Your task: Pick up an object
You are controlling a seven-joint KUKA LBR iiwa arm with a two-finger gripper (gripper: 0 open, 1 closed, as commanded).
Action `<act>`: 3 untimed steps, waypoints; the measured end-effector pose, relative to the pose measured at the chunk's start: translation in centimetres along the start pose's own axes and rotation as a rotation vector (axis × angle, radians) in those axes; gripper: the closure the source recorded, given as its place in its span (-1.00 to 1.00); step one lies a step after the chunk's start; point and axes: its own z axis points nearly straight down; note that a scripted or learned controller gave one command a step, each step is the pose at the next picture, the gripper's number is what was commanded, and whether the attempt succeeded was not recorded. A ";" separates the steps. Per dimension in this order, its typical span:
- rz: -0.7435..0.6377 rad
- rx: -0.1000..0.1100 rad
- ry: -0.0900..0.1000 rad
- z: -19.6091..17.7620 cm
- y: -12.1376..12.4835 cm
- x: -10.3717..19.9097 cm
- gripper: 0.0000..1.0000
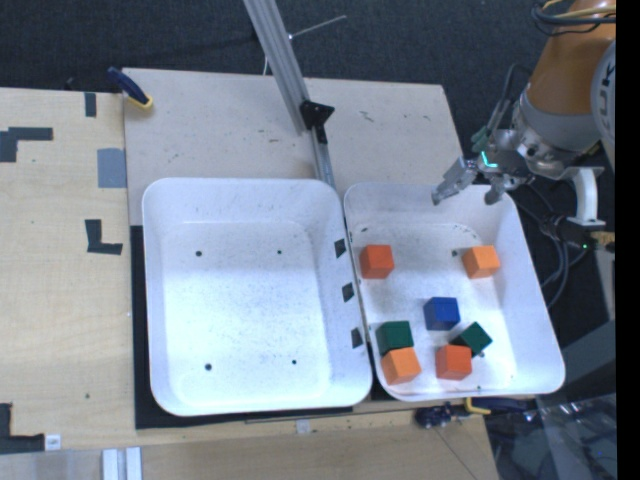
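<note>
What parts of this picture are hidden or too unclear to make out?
- Claw: small and blurred in the camera view above the right bin's far rim; no telling how it is set.
- Arm: cut off by the right and top edges.
- Dark green block: partly hidden behind the orange-red block.
- Green block: its near side is covered by the orange block.
- Object below the right bin: too dark and small to identify.

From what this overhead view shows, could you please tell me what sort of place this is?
Most likely a robotics lab's grasping test bench. Two shallow white plastic bins sit side by side on a plywood benchtop, the right one holding small coloured blocks, and a grey arm's two-finger gripper is poised over that bin's far edge.
</note>
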 end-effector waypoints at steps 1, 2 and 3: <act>-0.001 -0.004 -0.001 -0.3 0.1 0.0 -1.00; -0.001 0.000 -0.002 4.2 -0.4 0.0 -1.00; 0.000 0.000 -0.002 8.9 0.0 -0.5 -1.00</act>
